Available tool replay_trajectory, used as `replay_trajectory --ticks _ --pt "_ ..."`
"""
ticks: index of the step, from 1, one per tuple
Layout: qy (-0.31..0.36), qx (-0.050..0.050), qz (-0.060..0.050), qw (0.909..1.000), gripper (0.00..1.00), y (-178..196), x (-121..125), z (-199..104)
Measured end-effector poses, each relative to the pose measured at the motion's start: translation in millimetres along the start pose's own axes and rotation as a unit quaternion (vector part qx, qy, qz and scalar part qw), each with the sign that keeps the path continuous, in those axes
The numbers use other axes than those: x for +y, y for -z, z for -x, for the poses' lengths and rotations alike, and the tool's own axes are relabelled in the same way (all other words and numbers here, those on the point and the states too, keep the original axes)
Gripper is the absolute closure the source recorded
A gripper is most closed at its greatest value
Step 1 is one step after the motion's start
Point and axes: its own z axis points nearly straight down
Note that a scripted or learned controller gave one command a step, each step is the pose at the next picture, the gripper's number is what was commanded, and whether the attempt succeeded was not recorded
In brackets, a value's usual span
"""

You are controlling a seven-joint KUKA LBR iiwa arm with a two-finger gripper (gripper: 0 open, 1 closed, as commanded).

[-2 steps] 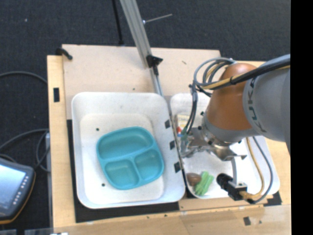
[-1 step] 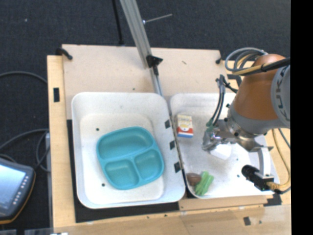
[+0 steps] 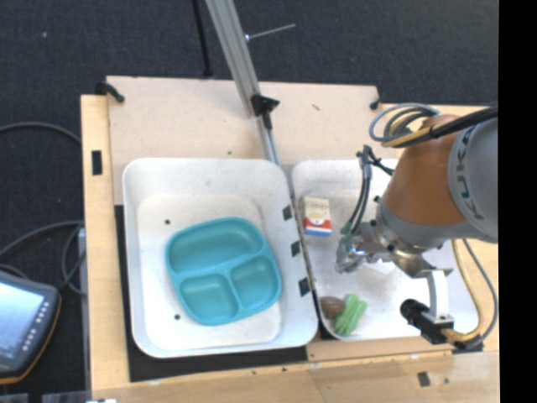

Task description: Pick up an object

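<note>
You see the tool [image 3: 348, 254] low in the right bin [image 3: 336, 175], though you cannot tell its state. The small carton [image 3: 316, 216] lies just beside it; a green object [image 3: 351, 315] and brown object [image 3: 332, 306] sit at the near edge

**Around the two bins**

A wooden desk [image 3: 193, 120] is seen on dark carpet [image 3: 84, 23]. An aluminium rail [image 3: 235, 44] is slanted over its rear edge. A handheld screen device [image 3: 21, 321] is set at lower left, with black cables [image 3: 33, 225] trailed nearby.
</note>
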Motion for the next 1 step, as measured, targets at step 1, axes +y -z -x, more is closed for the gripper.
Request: replay_trajectory --ticks 1 --pt "0.003 0.001 0.001 1.0000 1.00 1.1 9.4 -24.0"
